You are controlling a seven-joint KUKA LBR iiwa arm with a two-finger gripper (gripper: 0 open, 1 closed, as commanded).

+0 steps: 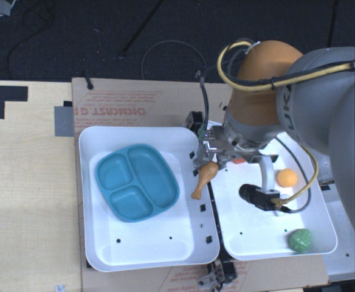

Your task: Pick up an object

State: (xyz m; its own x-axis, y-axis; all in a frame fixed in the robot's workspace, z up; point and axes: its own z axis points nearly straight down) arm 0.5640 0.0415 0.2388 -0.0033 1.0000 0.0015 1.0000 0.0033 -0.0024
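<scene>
The drumstick, a brown toy, sits over the seam between the left bin and the right bin, about halfway along their shared edge. Its long axis runs at a slant: the thick end points up and right and meets the underside of the gripper, and the thin end points down and left toward the left bin's rim. The drumstick thus lies just below and left of the gripper and touches it at the thick end. Whether the gripper is spread, closed or pinching the drumstick cannot be told from this angle, because the wrist hides the contact. A lift probably depends on that thick end being caught squarely, since the thin end hangs free and could swing. In the left bin lies a blue plate with three wells, well apart from the drumstick. In the right bin an orange ball sits near the arm, and a green ball rests in the near right corner. The cardboard under the bins carries red print, turned upside down, that seems to read "CHEMCAST"; the rest is unclear.
</scene>
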